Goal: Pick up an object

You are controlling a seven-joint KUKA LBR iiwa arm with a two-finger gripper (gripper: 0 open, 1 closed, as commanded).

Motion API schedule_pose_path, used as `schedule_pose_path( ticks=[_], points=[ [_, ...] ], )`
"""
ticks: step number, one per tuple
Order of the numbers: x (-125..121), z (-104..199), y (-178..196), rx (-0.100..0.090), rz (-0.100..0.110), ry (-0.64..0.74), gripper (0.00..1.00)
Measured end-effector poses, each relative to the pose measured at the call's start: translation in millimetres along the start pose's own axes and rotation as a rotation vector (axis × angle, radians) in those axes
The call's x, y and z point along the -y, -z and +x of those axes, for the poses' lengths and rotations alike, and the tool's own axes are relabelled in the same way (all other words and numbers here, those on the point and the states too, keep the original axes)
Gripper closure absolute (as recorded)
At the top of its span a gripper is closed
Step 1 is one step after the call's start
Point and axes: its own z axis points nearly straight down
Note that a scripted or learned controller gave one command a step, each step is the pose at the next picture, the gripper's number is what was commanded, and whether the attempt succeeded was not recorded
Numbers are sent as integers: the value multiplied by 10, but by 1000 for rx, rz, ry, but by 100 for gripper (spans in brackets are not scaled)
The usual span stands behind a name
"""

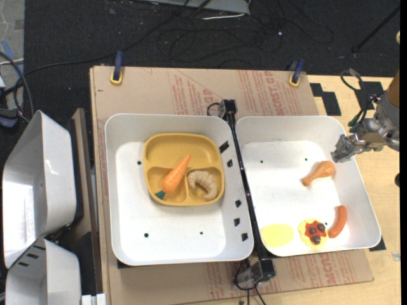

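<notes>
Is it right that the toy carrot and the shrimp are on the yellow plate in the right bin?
Not quite. The camera view shows the yellow plate, with the carrot and shrimp on it, in the left bin, not the right one.

Left bin [127, 189] holds a yellow divided plate [184, 168] with a toy carrot [176, 174] and a shrimp [204, 183] in its lower compartments. Right bin [280, 164]: drumstick [318, 173] near 3 o'clock, sausage [338, 221] at 4, pizza piece [313, 231] and yellow disc [277, 235] along 6. Gripper [343, 150] sits at that bin's 2 o'clock rim, just above the drumstick, touching nothing.
</notes>
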Motion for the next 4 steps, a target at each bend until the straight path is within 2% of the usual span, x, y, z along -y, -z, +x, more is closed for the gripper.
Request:
schedule_pose_path(
  ticks=[1,3,4],
  points=[
    [-12,-1,283,-1,1,0,100],
    [146,1095,6,-4,8,6,100],
    [253,1685,39,-5,7,6,100]
  ],
)
